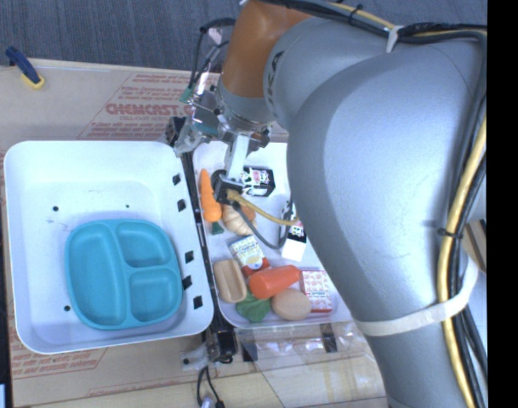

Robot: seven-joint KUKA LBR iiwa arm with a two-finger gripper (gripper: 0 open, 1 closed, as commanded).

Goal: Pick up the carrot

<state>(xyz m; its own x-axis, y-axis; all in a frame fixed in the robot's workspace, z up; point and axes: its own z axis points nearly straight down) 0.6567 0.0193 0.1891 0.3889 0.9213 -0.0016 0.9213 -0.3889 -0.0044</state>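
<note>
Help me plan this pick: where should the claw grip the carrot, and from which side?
Likely its middle, from above, closing across the thin width: the carrot lies flat alongside the right bin's left wall.

Arm (369, 185) hides most of rt bin (280, 322); green thing (253, 310) partly under orange thing (274, 280); packet (246, 250) label too small.
</note>
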